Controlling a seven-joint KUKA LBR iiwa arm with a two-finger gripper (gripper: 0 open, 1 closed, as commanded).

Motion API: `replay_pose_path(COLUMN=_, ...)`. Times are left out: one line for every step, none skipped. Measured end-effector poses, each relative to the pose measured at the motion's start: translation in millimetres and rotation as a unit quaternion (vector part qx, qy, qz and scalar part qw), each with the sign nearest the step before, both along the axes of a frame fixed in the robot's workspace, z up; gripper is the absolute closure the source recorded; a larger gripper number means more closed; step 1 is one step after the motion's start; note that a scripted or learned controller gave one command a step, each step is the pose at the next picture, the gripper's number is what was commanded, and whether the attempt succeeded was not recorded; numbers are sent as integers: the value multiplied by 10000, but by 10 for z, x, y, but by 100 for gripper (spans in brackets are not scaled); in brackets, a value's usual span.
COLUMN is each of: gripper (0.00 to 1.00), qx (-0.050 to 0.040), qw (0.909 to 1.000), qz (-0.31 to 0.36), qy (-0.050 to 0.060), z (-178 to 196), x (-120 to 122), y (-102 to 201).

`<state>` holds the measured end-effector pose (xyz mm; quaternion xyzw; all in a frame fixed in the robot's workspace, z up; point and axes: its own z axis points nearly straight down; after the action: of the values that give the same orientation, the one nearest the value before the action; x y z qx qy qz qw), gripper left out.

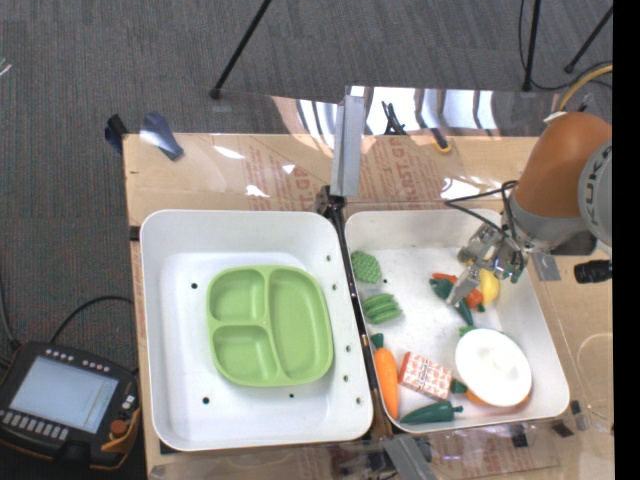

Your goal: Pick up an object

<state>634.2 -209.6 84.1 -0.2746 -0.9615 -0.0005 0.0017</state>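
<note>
You can't tell how the gripper [478,280] fingers stand, and crowding beside the yellow toy [489,286] risks nudging it instead of grasping.

The jaws partly hide a yellow toy [489,286].

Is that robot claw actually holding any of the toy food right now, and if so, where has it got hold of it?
It cannot be told. The gripper is low in the right bin, right among a yellow piece and small orange and green pieces, but no clear hold is visible.
</note>
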Motion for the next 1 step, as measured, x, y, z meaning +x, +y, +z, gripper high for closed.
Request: replay_pose_path(gripper=100, qx=8, qw=10000, qz=33, qy=-1, z=77, x=16, y=22)
